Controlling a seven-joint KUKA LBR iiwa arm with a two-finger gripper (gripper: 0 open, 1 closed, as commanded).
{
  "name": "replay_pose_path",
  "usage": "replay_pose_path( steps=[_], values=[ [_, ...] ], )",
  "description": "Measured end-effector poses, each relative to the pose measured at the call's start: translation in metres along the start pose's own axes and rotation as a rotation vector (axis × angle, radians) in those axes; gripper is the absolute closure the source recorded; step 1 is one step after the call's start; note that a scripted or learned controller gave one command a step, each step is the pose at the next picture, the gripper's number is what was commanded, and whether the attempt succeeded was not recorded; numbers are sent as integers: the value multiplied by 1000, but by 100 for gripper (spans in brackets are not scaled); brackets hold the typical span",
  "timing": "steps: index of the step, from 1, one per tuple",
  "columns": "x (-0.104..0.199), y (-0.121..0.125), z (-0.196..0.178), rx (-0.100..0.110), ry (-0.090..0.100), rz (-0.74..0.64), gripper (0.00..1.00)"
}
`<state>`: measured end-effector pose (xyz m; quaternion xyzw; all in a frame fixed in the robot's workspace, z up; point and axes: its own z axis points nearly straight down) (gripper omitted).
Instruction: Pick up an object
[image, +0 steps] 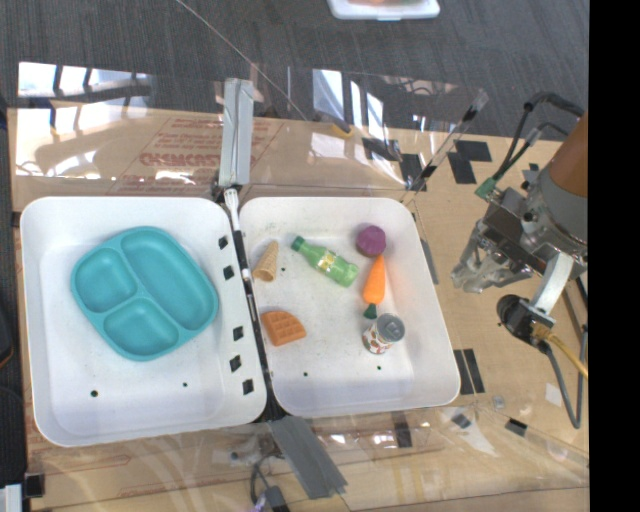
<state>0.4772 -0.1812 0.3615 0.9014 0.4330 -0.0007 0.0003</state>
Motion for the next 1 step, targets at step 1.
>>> replay_pose_path(
  steps=[1],
  values=[
    [-16,12,-47,1,1,262,100]
  ],
)
